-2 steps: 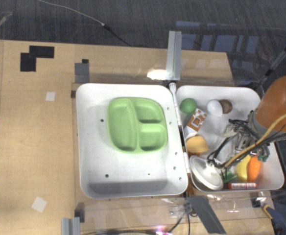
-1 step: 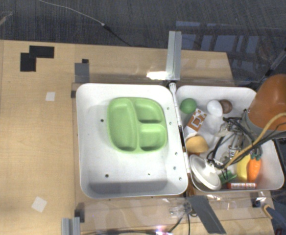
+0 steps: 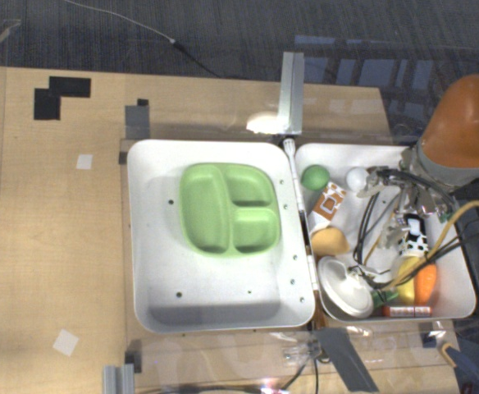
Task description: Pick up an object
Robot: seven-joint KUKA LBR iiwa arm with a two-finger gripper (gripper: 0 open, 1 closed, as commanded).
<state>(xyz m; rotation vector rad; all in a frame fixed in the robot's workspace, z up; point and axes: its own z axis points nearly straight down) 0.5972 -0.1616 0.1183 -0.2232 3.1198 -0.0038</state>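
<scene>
The right bin [image 3: 467, 302] holds several small objects. A green ball [image 3: 314, 176] and a small white ball [image 3: 355, 179] lie at its far side, with an orange-and-white box [image 3: 330, 201] just in front of them. A tan rounded object [image 3: 328, 240] sits above a white bowl [image 3: 344, 290] at the near left. An orange carrot [image 3: 426, 283], a yellow piece [image 3: 405, 269], a black-and-white toy [image 3: 416, 238] and a red pen [image 3: 406, 310] lie at the near right. My gripper [image 3: 385, 261] hangs low over the middle of this bin, wrapped in cables, between the bowl and the carrot.
The left bin [image 3: 157, 302] carries a green divided plate [image 3: 227, 208] in its middle. A metal post [image 3: 292, 93] stands behind the divider between the bins. The arm's orange band [image 3: 467, 121] looms over the right bin's far right corner.
</scene>
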